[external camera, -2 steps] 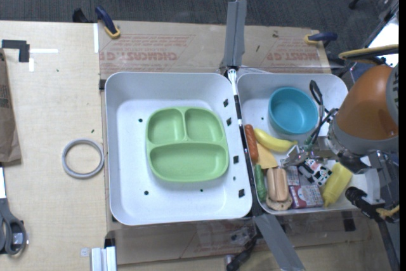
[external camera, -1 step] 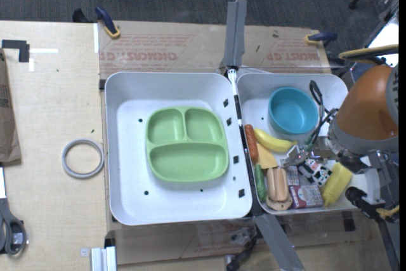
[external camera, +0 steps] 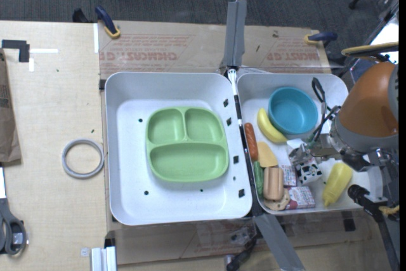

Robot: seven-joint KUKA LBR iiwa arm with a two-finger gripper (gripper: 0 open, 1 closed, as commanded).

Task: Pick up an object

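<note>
Glossy blue plastic bowl (external camera: 292,111)

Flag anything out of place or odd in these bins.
Nothing is spilled or damaged. The right bin is crowded: toy food piled along its left wall, with the blue bowl beside. The green divided plate lies alone in the left bin.

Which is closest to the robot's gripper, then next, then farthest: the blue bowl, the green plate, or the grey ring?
From the gripper, in the camera view:
1. Blue bowl, same right bin.
2. Green plate, left bin.
3. Grey ring, on the bench, far left.
</note>
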